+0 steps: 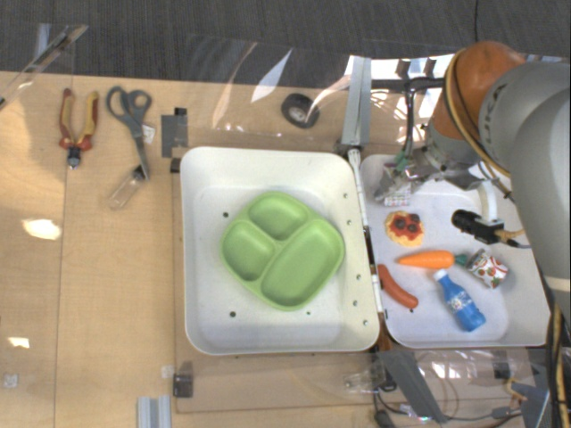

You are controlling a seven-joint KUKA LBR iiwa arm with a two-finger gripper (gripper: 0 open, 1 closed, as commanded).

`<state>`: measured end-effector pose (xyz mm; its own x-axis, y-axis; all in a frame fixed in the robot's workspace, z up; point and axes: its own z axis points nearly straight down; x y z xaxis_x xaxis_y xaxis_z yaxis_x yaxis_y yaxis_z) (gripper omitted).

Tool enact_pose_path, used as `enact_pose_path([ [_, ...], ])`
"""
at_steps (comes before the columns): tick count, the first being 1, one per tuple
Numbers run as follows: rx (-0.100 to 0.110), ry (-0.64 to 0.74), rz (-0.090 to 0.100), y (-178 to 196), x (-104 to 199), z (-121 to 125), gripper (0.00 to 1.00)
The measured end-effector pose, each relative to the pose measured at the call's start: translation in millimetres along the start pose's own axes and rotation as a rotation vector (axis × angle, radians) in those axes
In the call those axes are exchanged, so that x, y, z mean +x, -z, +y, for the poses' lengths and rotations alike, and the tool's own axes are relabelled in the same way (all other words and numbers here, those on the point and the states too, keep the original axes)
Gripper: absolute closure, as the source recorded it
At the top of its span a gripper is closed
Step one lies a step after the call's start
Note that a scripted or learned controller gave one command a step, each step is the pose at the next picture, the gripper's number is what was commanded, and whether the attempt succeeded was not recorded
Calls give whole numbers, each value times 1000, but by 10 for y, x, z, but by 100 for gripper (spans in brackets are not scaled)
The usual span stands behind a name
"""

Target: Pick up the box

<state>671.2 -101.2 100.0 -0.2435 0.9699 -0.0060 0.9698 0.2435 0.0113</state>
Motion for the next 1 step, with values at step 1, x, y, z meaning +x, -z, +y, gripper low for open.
enact_pose_path([
  [1, 3, 54, 3, 1012, 116, -365, 100],
])
